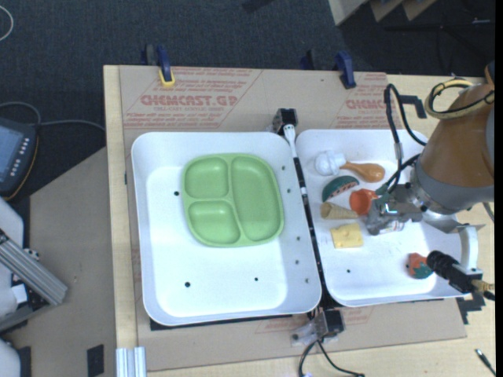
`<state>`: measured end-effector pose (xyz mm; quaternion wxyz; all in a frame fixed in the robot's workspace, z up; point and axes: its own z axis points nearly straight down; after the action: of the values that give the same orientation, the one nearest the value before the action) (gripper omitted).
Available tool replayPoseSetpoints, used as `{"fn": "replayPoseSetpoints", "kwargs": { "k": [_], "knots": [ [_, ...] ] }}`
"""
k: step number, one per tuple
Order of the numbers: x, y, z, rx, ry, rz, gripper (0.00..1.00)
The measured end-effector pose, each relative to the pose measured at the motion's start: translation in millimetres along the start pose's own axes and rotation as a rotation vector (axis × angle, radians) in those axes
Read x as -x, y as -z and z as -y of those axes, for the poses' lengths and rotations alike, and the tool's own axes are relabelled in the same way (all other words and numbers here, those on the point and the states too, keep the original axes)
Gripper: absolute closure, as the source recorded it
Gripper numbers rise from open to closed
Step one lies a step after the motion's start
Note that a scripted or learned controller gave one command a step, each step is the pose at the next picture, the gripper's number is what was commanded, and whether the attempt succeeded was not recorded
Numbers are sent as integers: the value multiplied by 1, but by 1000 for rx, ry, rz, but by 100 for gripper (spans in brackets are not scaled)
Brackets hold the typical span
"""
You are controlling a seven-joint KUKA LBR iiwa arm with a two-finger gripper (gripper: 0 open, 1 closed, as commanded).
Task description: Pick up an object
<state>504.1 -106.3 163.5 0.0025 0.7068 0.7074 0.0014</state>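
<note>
Overhead slanted view of a bench covered with brown printed board, bearing 2 shallow white bins side by side. At the lower right of the frame, near the front rim of the right bin, lies a small red and teal toy, partly behind a black fitting on the arm. Above it, at mid right, the gripper hangs low over the right bin, just beside a yellow cheese-like block at its lower left and an orange-red toy piece at its upper left; whether its fingers are apart or together cannot be told, and nothing is seen between them. A tan cone lies left of the gripper, touching a green and red slice-shaped toy. Further up sit an orange drumstick-shaped toy and a white round object. The left bin, centre left of the frame, holds a green 3-compartment plate in its upper half. At the top edge of the board, 2 blue and yellow clamps grip the bench
</note>
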Motion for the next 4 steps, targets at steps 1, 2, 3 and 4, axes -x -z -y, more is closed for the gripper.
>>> {"fn": "replayPoseSetpoints", "kwargs": {
  "k": [1,2,3,4],
  "knots": [
    [7,45,-3,1,0,1,100],
    [7,62,-4,-1,0,0,100],
    [-36,52,-40,-2,5,-1,100],
    [-73,46,-72,-2,5,-2,100]
  ]
}}
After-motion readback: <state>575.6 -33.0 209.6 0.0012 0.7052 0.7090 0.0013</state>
